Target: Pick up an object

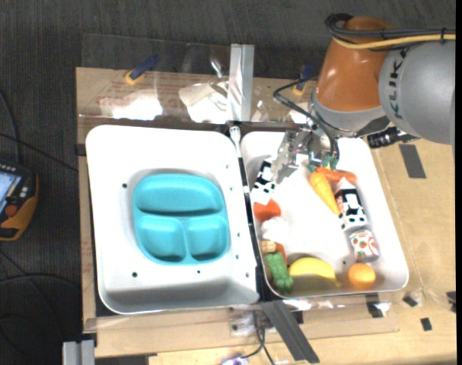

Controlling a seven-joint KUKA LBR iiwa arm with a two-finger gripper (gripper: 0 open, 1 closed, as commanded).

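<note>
Camera view: gripper (305, 152) low in right bin (390, 226), beside carrot (322, 188) and cow-print carton (265, 175); cannot tell its grip state; left bin (109, 204) holds blue tray (181, 217).

Evenly bright from above; soft, short shadows inside bins (101, 204). Glare on plastic sheet (162, 97) behind. Slightly soft focus, mild grain throughout.

The arm (390, 67) is cut off by the top and right edges. The gripper (303, 152) is blurred against the clutter. The handheld device (8, 196) is cut by the left edge. The far bin wall (291, 137) is partly hidden by the gripper.
</note>
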